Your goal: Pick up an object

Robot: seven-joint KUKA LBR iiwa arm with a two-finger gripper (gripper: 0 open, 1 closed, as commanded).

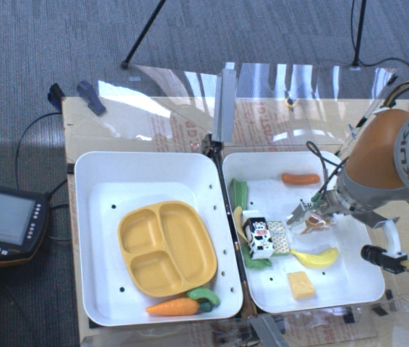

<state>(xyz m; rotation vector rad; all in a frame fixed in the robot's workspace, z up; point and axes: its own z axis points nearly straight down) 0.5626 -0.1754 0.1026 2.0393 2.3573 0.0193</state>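
Yellow banana just below gripper in right bin; gripper state unclear.

Fixed overhead camera, slanting down on both bins.

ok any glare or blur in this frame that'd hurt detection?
Camera view: strong glare streaks on the clear panel behind the bins; right bin floor looks washed out; gripper area is soft and cluttered, so its state is unclear; yellow tray is evenly lit.

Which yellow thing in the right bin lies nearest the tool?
The banana, just below the tool; the cheese block lies farther toward the bin's front edge.
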